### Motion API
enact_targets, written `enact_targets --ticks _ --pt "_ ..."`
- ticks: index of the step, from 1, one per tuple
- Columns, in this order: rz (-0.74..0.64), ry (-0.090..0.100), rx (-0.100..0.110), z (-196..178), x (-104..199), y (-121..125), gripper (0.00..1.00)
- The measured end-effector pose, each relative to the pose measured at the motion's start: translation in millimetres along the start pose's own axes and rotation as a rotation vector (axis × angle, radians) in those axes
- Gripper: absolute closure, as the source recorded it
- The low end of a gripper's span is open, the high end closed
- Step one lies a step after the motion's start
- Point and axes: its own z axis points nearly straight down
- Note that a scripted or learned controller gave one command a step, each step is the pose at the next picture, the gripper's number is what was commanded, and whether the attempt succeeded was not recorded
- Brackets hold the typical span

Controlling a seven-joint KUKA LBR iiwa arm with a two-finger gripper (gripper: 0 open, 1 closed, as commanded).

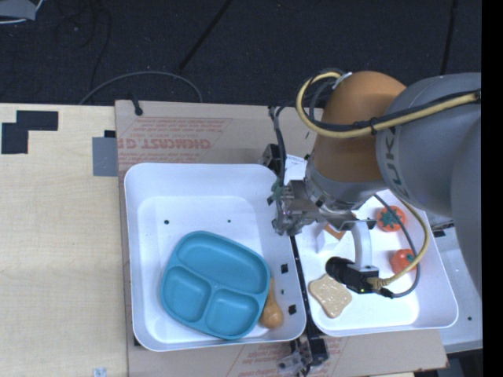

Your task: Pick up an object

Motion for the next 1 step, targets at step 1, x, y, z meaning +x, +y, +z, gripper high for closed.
enact_targets --ticks 1 --pt "-0.002 0.001 -0.002 -6.4 52.8 0.8 1.00"
